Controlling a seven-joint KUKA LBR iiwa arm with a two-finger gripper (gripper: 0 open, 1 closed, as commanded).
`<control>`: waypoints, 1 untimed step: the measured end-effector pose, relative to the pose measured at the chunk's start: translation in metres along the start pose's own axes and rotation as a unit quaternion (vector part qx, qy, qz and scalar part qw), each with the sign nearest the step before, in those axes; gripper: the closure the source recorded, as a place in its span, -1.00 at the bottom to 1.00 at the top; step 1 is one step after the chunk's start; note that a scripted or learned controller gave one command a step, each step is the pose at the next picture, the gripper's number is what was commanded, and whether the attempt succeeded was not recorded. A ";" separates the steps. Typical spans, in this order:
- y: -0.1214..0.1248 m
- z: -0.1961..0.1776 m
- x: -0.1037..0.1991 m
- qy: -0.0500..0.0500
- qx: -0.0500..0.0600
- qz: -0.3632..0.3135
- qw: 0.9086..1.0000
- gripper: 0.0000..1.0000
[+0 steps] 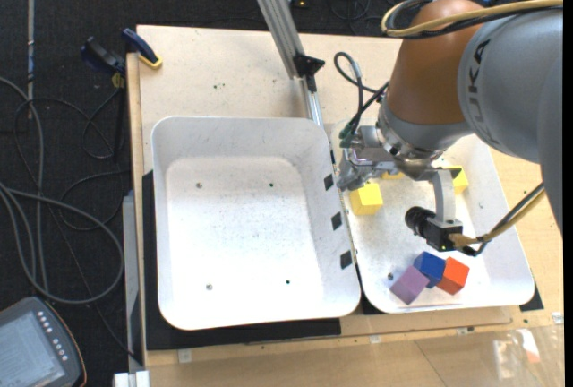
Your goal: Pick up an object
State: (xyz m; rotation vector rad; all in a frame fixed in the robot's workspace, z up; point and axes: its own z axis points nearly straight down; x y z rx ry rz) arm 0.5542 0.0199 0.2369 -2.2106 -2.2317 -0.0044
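Three blocks sit clustered at the near edge of the right bin (501,282): a purple block (409,285), a blue block (431,266) and an orange block (454,275), all touching or just beside each other. Further in, the gripper (365,168) hangs directly over a yellow block (366,198) near the bin's left wall. Whether that block sits between the fingers or just under them is not clear, so gripper state: cannot tell. A second yellow block (459,178) shows partly behind the wrist. The left bin (170,224) lies beside it. Progress, judged: the arm is at a candidate, no lift confirmed, so pick and raise remain. Count: two bins, five blocks, two of them yellow.
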 end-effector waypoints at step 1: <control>-0.017 0.005 0.058 0.000 0.002 0.000 1.000 1.00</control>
